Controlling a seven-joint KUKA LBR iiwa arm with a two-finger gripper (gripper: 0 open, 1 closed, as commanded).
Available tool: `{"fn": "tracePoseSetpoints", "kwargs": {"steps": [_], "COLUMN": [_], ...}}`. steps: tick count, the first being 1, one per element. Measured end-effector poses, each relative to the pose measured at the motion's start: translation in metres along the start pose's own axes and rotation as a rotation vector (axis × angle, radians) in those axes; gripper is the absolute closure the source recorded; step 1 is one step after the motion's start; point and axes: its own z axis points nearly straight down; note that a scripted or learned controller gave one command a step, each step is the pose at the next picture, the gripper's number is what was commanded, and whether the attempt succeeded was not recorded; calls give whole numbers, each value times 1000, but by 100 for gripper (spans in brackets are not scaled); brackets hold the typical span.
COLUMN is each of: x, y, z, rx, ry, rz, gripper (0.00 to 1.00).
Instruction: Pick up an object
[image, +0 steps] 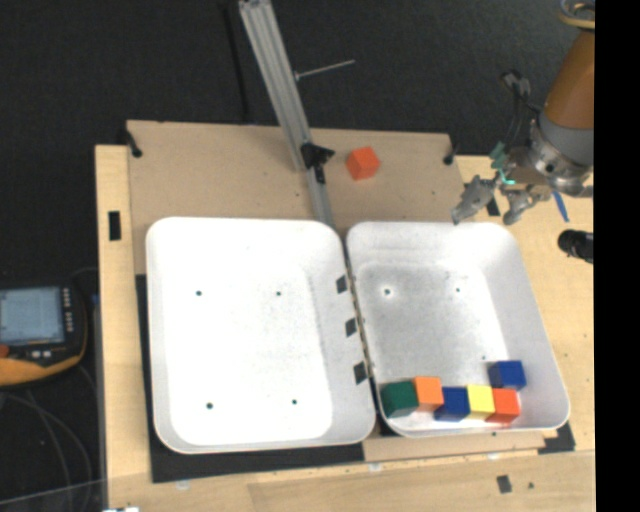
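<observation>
My end effector (492, 203) hangs above the far right corner of the right bin (530, 290), at the rim, with its two fingers spread apart and nothing between them. The orange band of my arm (570, 85) rises from it toward the upper right.

The candidate objects lie well apart from the end effector, clustered along the near wall of the right bin. From left to right they are: a green block (399, 397), an orange block (429, 390) touching it, a blue block (453, 402), a yellow block (481, 399) and a red-orange block (505, 403). A second blue block (509, 374) sits just behind the red-orange one.

The left bin (170, 330) lies beside the right bin, their inner rims touching.

One further orange cube (362, 163) rests on the surface (200, 170) beyond both bins, near a slanted metal rail (285, 100). A handheld device with a screen (32, 322) lies off the surface's left edge.
</observation>
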Motion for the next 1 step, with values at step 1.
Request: {"fn": "tracePoseSetpoints", "kwargs": {"steps": [1], "x": [26], "y": [2], "z": [-90], "rx": [-10], "ry": [0], "rz": [-3], "gripper": [0]}}
